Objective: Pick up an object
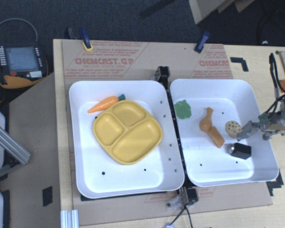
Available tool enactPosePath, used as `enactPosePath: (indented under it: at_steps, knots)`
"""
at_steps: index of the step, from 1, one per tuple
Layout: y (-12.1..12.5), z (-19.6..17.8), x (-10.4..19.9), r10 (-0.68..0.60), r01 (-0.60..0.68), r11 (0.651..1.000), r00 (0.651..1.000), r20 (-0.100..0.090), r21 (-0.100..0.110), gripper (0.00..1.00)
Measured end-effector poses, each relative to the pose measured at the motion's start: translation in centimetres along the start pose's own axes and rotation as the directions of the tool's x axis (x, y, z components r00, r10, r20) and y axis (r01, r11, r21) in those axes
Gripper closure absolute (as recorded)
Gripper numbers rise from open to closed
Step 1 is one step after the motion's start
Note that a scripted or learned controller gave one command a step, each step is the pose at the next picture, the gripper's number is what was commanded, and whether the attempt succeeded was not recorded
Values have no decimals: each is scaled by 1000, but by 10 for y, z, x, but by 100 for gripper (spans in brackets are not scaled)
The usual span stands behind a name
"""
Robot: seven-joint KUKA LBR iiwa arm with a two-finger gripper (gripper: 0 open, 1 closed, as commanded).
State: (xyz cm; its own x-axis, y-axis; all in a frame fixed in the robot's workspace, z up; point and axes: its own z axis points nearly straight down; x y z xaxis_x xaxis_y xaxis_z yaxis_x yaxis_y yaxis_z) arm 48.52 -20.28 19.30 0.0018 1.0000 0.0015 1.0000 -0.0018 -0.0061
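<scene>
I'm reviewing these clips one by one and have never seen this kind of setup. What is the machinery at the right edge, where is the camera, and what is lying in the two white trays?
The single camera is fixed above the bench and looks down at a slant. At the right edge, the tip of a robot arm reaches in; its gripper hangs over the right bin's right side, close to a small black block. I see nothing between its fingers. That bin also holds a green leafy piece, a tan wooden-looking piece and a round speckled cookie. The left bin holds a yellow divided plate with a toy carrot lying at its upper left edge.
</scene>
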Motion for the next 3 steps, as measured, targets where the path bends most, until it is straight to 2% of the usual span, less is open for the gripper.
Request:
enactPosePath:
  at_steps: [1,2,3]
  knots:
    - [2,-2,0,-2,2,1000,1000,2,-5,0]
    - [-1,56,5,-2,2,1000,1000,1,-4,0]
    - [5,99,-1,2,-1,999,1000,21,-32,0]
